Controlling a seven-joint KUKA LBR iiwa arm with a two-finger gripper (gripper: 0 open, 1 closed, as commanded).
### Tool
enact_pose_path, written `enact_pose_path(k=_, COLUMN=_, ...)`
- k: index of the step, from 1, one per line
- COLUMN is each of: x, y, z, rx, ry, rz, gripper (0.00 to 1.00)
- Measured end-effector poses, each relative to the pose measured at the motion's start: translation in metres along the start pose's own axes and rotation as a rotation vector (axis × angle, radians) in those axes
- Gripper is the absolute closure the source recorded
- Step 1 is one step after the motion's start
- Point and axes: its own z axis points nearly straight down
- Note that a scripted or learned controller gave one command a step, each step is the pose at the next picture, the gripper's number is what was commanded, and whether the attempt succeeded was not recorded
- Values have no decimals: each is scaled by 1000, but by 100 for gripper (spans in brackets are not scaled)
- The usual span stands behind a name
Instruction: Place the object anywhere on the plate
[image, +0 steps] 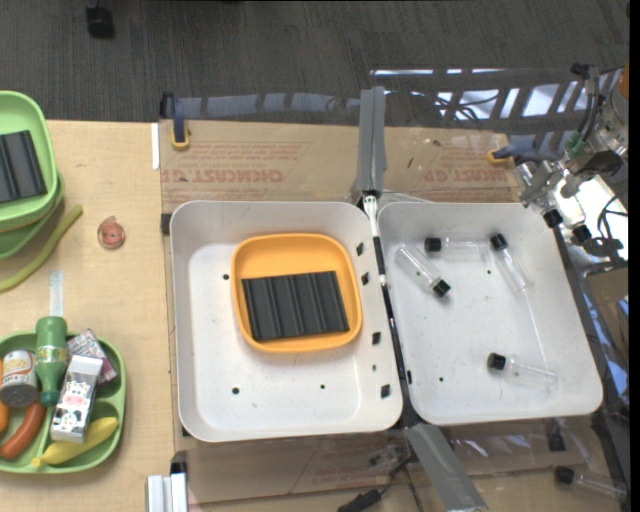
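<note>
Clear plastic tubes with black caps, so low contrast on white: that is the main risk here. Four tubes lie loose in the right bin: one near the top left, one slanted below it, one top centre, one low right. All flat, well apart from each other, none touching the walls as far as I can tell. Which is the task object is unclear; any could be.

Orange plate sits in the left bin, with a black ribbed insert covering most of its floor. Nothing on it yet, so task not started.

End effector hangs at the right bin's top right corner, above the rim, amid cables and a metal frame. Cannot tell whether it is spread or closed; nothing seen in it.

Likely failures, judged from layout:
- Tube rolls away when touched, since round and light on a smooth floor.
- Grasp lands on the transparent body and slips, or closes on air.
- Low right tube is nearest the front wall; a push could pin it there.
- Carry must cross both inner bin walls; a weak pinch could drop the tube between bins.
- Released on the ribbed insert, a tube may roll; plate rim should stop it.

Green trays with food items on the bench at left are irrelevant.
</note>
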Motion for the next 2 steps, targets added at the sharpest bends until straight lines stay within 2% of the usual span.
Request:
enact_pose_path(k=1, x=0, y=0, z=0, rx=0, ry=0, rz=0, gripper=0)
enact_pose_path(k=2, x=-5, y=-1, z=1, rx=0, ry=1, rz=-166, gripper=0)
